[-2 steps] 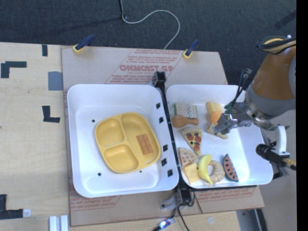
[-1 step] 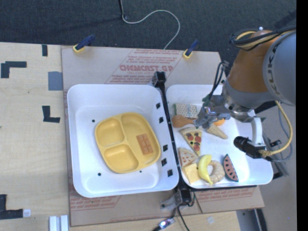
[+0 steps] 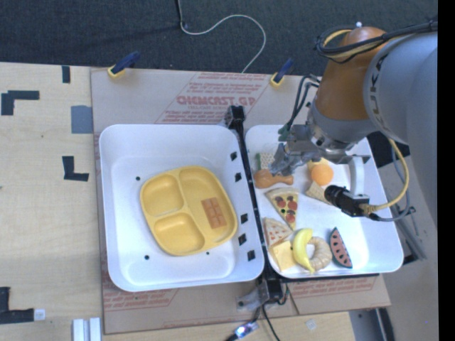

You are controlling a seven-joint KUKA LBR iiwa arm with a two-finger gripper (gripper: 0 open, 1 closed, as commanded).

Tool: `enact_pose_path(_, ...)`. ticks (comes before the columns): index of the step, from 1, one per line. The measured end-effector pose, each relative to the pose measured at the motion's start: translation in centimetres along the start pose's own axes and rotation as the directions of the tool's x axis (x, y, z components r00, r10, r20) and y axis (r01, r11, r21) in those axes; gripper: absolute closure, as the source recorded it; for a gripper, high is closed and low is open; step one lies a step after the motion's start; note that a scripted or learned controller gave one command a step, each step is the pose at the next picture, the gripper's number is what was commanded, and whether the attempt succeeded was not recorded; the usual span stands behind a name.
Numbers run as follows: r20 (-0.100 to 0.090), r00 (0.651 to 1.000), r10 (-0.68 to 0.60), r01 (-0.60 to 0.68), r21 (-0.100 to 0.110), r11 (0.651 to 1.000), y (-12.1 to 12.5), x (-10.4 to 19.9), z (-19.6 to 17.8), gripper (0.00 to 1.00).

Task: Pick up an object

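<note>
The right bin (image 3: 380, 258) holds toy food: a pizza slice (image 3: 286, 204), a banana (image 3: 303, 249), a watermelon slice (image 3: 340, 247), an orange ball (image 3: 321, 172), a yellow cheese block (image 3: 281, 256), a bread wedge (image 3: 274, 229), a bagel-like ring (image 3: 321, 254) and a brown drumstick (image 3: 271, 180). My gripper (image 3: 283, 163) hangs low over the bin's upper left part, just above the drumstick and left of the orange ball. The arm's wrist hides the fingers.
The left bin (image 3: 117, 212) holds a yellow divided tray (image 3: 170, 197) with a small brown waffle piece (image 3: 214, 212) in its right compartment. A black divider (image 3: 245, 190) runs between the bins. Cardboard lies under both.
</note>
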State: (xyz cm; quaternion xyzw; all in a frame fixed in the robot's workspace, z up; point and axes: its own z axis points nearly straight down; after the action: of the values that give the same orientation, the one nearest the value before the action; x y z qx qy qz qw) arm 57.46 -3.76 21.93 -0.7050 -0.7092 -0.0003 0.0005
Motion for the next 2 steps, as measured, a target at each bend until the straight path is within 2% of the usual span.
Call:
enact_pose_path(1,0.000,1.000,0.000,0.000,-0.001,1.000,3.0,3.8,-0.9,1.00)
enact_pose_path(2,0.001,1.000,0.001,-0.001,0.000,1.000,6.0,8.3,0.5,1.00)
